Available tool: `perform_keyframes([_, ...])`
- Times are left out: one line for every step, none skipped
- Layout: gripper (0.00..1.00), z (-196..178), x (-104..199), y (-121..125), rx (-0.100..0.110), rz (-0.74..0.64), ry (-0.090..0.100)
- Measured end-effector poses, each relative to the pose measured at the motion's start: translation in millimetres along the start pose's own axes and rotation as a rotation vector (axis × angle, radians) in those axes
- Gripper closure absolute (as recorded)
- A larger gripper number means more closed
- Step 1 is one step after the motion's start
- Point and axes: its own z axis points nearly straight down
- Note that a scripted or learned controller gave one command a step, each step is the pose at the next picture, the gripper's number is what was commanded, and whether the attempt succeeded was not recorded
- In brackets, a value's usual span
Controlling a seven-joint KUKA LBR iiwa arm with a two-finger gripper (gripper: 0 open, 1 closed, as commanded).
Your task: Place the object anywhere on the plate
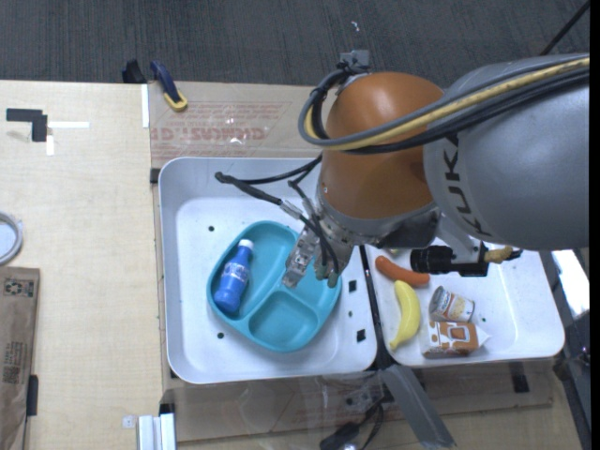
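A teal divided plate (272, 322) lies in the left white bin (183, 279). A blue bottle with a white cap (232, 276) lies on its side in the plate's left compartment, cap pointing away from me. My gripper (313, 266) hangs over the plate's right part, close above the divider, to the right of the bottle and apart from it. Its fingers stand open with only the plate showing between them. The large orange and grey wrist (380, 148) hides the bin's back right corner.
The right bin (525, 340) holds an orange carrot-like piece (401, 270), a banana (405, 312), a small can (450, 303) and a snack box (455, 338). On the bench to the left are a tape roll (6, 238) and a brown packet (17, 340).
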Motion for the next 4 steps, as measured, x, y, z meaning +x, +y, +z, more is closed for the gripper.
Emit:
perform_keyframes([0.0, 0.1, 0.1, 0.0, 0.0, 0.0, 0.0])
perform_keyframes([0.0, -52.3, 18.2, 3.5, 0.001, -0.001, 0.002])
perform_keyframes([0.0, -87.4, -37.0, -39.3, 0.0, -0.236, 0.0])
perform_keyframes([1.0, -96.5, -38.4, -38.8, -0.001, -0.236, -0.003])
